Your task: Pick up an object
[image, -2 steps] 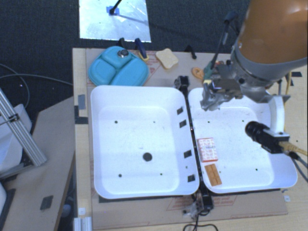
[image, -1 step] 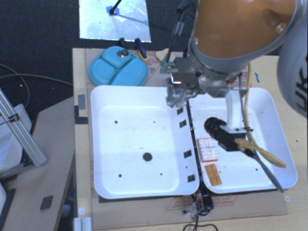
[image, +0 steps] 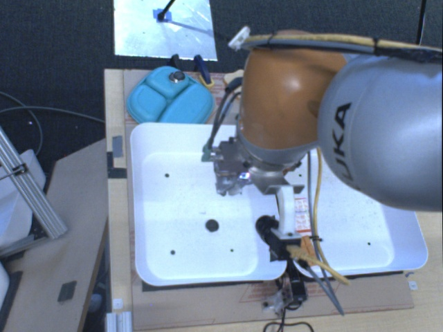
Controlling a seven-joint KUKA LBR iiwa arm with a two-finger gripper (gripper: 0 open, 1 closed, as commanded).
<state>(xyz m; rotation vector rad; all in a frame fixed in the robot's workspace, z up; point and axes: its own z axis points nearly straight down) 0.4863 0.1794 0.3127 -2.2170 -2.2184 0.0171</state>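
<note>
Pick not done. Tool (image: 228, 178) hangs low over left bin (image: 156, 206), near its right wall; finger state: cannot tell, wrist blocks it. Probable target, small dark object (image: 212, 225), lies on bin floor just nearside, untouched. Grasp and lift remain.

The arm (image: 374, 123) has a smooth painted grey shell with a soft sheen, and its orange band (image: 284, 95) is glossy and catches a highlight. The claw (image: 232, 175) looks like bare metal, dull silver. Both white bins (image: 159, 185) seem to be smooth moulded plastic, slightly glossy, speckled with dark marks. The worktop (image: 118, 206) looks like pale matt wood or board. A turquoise lidded container (image: 169, 99) appears to be smooth plastic. Behind it lies a shiny, reflective metal sheet (image: 163, 19) on dark, rough carpet-like fabric (image: 55, 40).
</note>
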